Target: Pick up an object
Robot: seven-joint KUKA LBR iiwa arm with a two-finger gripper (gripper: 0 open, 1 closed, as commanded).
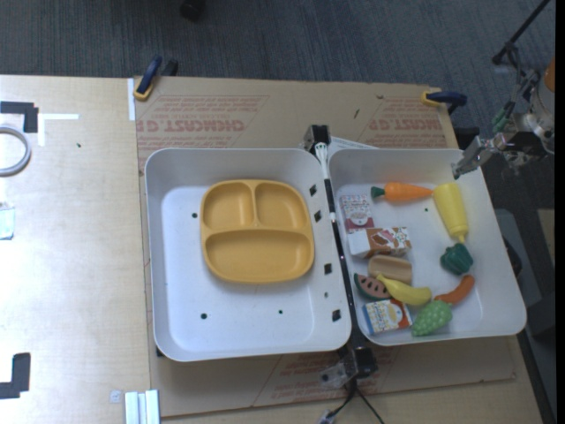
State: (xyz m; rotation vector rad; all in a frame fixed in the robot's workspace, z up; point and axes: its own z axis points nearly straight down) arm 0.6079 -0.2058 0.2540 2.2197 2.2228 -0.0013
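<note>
So far we have nothing in hand: our end effector hangs at the far right rim of the right bin, and we cannot tell its state. Nearest, just below it, lies the yellow corn, with the carrot beside that. Further off sit the broccoli and grapes. Choosing, descending, closing and lifting all remain, we judge.

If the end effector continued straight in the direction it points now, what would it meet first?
The end effector sits at the right bin's upper-right corner, pointing down-left. Going straight on, it would probably meet the yellow corn cob first, though its height above the bin is unclear.
</note>
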